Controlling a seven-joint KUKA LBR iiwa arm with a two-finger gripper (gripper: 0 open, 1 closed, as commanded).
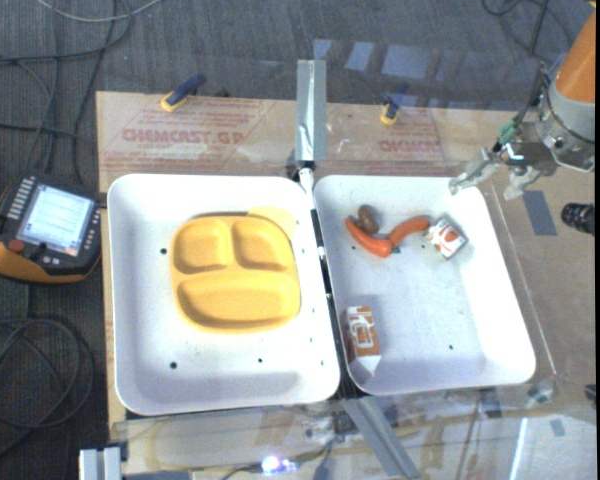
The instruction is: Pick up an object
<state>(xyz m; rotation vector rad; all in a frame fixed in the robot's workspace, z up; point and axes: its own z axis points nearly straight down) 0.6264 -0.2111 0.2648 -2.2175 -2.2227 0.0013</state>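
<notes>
The left bin [140, 368] bears a yellow sectioned tray [237, 273] near its middle. The right bin [480, 348] holds smaller things — an orange carrot-like piece [388, 237] bent near the far edge with a brown lump [366, 216] touching its left end, a small red-and-white carton [446, 238] just beside its right end, and a brown packet [362, 330] by the near left corner. The gripper [490, 171] hovers over the right bin's far right corner — fingers spread apart, holding nothing.
</notes>
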